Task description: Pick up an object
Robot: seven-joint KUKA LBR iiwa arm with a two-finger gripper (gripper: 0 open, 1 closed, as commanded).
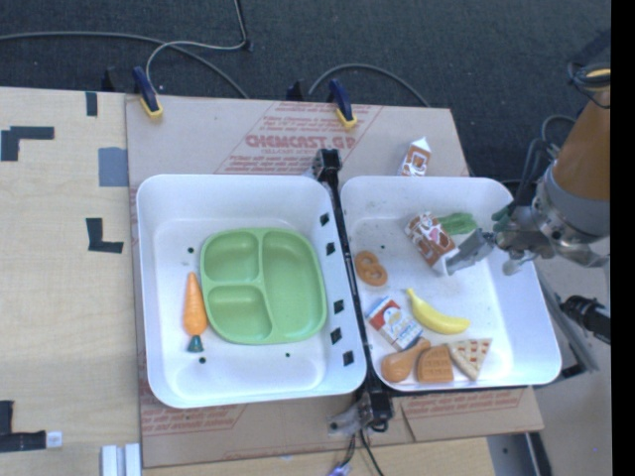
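White plastic fills most of my screen — two shallow bins side by side on the bench, and the job is barely begun. The right-hand white bin [516, 350] holds my candidates: a small brown-and-white toy carton [428, 238] lying tilted, a green leafy piece [458, 223] just behind it, a little brown pretzel [370, 268], a yellow plastic banana [438, 314], a red-and-white packet [393, 322], an orange drumstick shape [399, 365], a brown toast-like slice [435, 365] and a tan waffle wedge [472, 355]. All of them lie on the bin floor — nothing is lifted. My end effector [474, 250] sits low over this bin, just beside the carton's right end; I read its grey fingers [466, 254] as spread with nothing between them, though the view is coarse. The left-hand white bin [159, 266] carries a green divided plate [264, 286] and an orange toy carrot [194, 305]. In my judgement the approach is done; closing on something, likely the carton, and raising it remain.
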